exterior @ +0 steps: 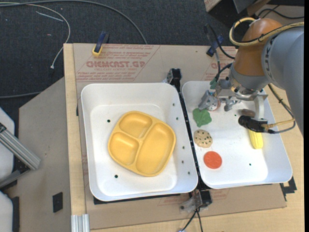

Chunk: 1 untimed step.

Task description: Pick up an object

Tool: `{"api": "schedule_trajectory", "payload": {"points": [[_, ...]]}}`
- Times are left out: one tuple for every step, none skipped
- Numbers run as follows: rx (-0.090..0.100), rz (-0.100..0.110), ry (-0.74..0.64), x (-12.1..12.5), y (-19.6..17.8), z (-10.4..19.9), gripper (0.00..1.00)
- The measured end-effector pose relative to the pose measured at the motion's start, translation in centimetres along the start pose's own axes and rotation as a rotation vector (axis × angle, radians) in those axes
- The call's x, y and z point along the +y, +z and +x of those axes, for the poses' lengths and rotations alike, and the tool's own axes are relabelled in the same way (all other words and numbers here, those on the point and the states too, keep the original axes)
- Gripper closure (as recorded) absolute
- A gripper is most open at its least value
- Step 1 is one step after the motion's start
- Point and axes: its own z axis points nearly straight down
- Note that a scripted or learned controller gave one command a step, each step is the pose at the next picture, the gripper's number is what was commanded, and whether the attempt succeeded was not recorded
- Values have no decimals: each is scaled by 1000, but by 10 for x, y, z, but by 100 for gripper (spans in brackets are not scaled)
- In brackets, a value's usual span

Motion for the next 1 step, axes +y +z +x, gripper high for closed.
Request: {"api": "schedule_trajectory", "payload": {"points": [[0,-5,1,1,-14,0,100]]}}
